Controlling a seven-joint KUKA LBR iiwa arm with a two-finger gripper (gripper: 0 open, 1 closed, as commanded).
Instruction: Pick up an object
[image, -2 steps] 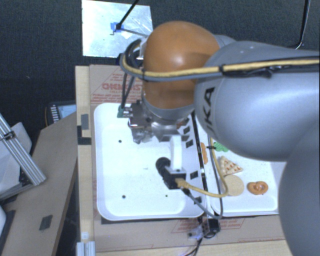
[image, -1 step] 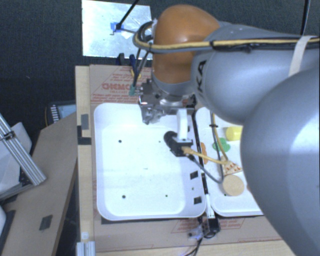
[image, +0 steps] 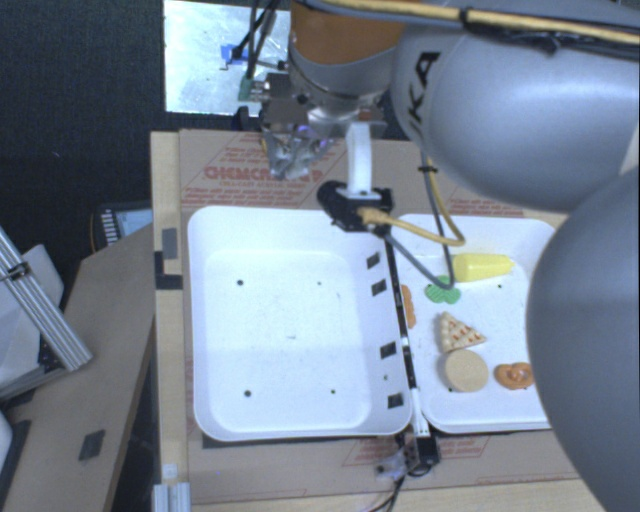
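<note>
Arm (image: 520, 110) reaching leftward — gripper (image: 292, 160) beyond bins (image: 215, 330)

A tan bench (image: 120, 300) stands against black backdrop (image: 80, 100), with aluminium rails (image: 40, 310) at left.

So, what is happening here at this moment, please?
A grey robot arm reaches in over two white bins. Its gripper is above the far edge of the bench, beyond the left bin, with nothing visible between its fingers. The right bin holds small toy foods, such as a yellow corn and a round cracker.
</note>
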